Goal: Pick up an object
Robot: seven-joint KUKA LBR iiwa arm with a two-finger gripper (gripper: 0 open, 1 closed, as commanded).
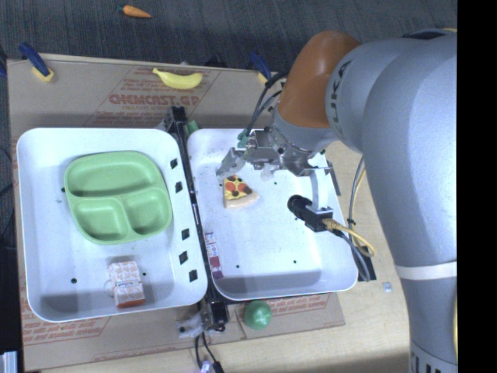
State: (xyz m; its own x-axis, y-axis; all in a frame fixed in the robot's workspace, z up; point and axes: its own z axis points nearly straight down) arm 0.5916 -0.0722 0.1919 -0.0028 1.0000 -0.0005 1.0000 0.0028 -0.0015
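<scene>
Two white bins sit side by side on the surface. The left bin (31,208) holds one green divided tray (116,195) at its middle and one small carton (126,282) at its near edge. Beyond it, one yellow banana (178,77) lies on the cardboard. The right bin (264,278) holds one pizza slice toy (238,192), far left of its floor. The hand (247,160) hovers just above the slice; whether it is wide or narrow, I cannot tell. One green ball (257,315) lies near the bins.
</scene>
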